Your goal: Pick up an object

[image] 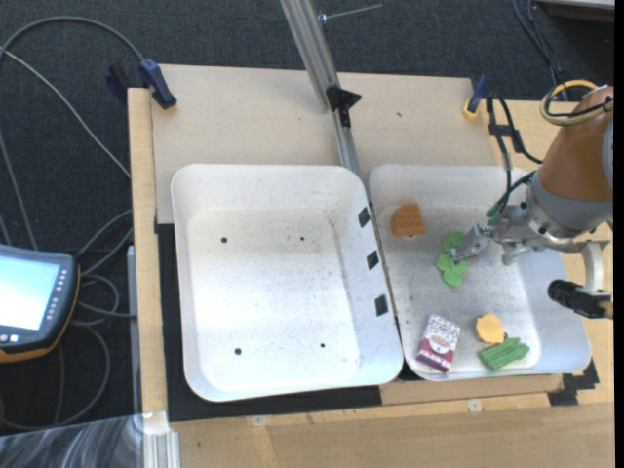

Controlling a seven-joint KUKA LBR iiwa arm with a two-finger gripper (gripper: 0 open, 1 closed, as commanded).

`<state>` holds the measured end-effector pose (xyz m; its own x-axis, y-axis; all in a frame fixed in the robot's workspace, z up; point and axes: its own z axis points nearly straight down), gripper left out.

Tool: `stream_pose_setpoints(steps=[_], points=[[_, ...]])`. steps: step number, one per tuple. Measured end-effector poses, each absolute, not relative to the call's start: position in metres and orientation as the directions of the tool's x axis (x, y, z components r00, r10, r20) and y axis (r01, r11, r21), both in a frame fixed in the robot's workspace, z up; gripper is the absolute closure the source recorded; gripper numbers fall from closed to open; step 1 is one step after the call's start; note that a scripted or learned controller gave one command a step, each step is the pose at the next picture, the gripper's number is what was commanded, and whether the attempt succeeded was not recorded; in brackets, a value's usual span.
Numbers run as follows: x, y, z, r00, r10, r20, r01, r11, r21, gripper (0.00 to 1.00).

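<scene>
My gripper is low in the right bin, open, with nothing between its fingers. Its left finger ends right beside a green leafy toy, which lies on the bin floor just to the left. An orange-brown lump rests further left, near the bin's upper left. Along the front wall lie a pink and white box, a yellow piece and a green ridged piece.
The left bin stands beside the right one, divided from it by a shared wall with black clips. A metal pole slants up from the back. The arm's grey and orange body overhangs the right bin's right side.
</scene>
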<state>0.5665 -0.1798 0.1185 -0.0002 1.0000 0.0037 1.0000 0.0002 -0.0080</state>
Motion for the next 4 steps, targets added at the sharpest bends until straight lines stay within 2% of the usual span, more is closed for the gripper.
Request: stream_pose_setpoints(steps=[1, 2, 3, 4], points=[[0.569, -0.181, 0.133, -0.001, 1.000, 0.001, 1.000, 0.001, 0.001, 1.00], [0.560, -0.180, 0.190, -0.001, 1.000, -0.002, 1.000, 0.001, 0.006, 1.00], [0.562, -0.180, 0.206, -0.001, 1.000, -0.001, 1.000, 0.001, 0.005, 1.00], [0.569, -0.127, 0.202, -0.006, 1.000, 0.003, 1.000, 0.006, -0.001, 1.00]])
